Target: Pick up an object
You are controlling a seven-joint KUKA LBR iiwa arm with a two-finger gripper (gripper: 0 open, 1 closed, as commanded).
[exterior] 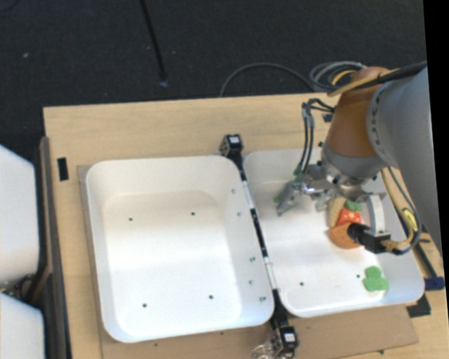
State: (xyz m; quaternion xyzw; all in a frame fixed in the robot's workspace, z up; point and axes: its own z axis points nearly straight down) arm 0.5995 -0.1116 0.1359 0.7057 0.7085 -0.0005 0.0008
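Right bin [311,300]: orange object [342,234] with red and green bits, partly under the arm [375,128]; green object [374,280] near the front right corner. Gripper [292,197] low over the bin's left part, apart from both; jaws' state cannot be told. Left bin [167,241] alongside, on wooden bench [165,114]

Two shallow white bins side by side on a wooden bench [158,126]: left bin [96,224], right bin [295,285]. Black clips at the seam, far end [231,144] and near end [284,337]. Dark floor [82,46] beyond, grey cable loop [262,70] lying there.
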